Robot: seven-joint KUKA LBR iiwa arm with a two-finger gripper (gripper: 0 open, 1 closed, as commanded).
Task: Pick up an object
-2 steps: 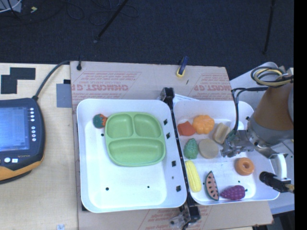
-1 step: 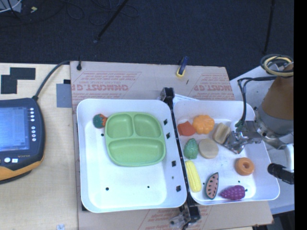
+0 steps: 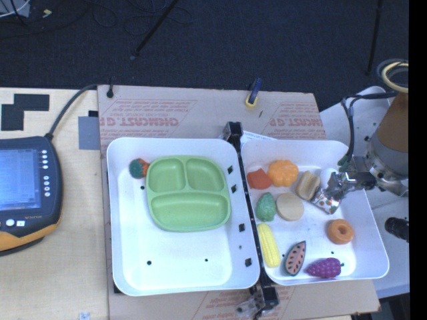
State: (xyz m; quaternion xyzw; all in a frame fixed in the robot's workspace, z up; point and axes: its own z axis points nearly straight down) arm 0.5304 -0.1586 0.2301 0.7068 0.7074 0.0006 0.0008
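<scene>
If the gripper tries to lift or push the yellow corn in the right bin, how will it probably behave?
The corn looks like a moulded toy, so it is probably stiff and light. Its long rounded shape suggests it may roll sideways when pushed. It lies close to the right bin's left wall, so fingers may have little room on that side. Its surface seems smooth, perhaps a bit slippery.

Bench (image 3: 80,259) — cardboard sheet (image 3: 167,115), pendant (image 3: 27,189), two bins (image 3: 177,272).

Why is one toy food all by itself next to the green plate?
A small red-and-green toy sits alone in the left bin, touching the green divided plate. All the other toy foods lie together in the right bin.
</scene>
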